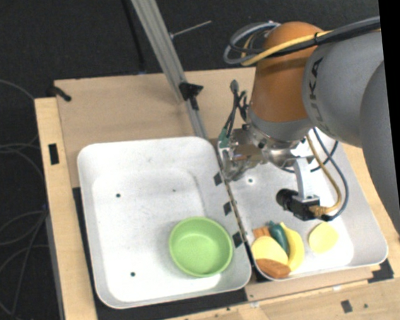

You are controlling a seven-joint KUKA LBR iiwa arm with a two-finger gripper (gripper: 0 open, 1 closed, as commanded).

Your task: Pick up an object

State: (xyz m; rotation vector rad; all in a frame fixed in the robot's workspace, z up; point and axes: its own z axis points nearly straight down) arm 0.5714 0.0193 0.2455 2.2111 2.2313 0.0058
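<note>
My arm over the right bin

My gripper (237, 160) hangs mid-frame; its state I cannot tell. Green bowl (200, 245) sits lower centre in left bin (116, 171); toy food pile (279, 249) lower right.

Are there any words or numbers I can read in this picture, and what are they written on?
"KUKA", partly seen and blurred, runs in dark letters down the grey arm beside its orange band.
No other text is readable. The green bowl, the two white bins and the toy food show no words or numbers.
</note>
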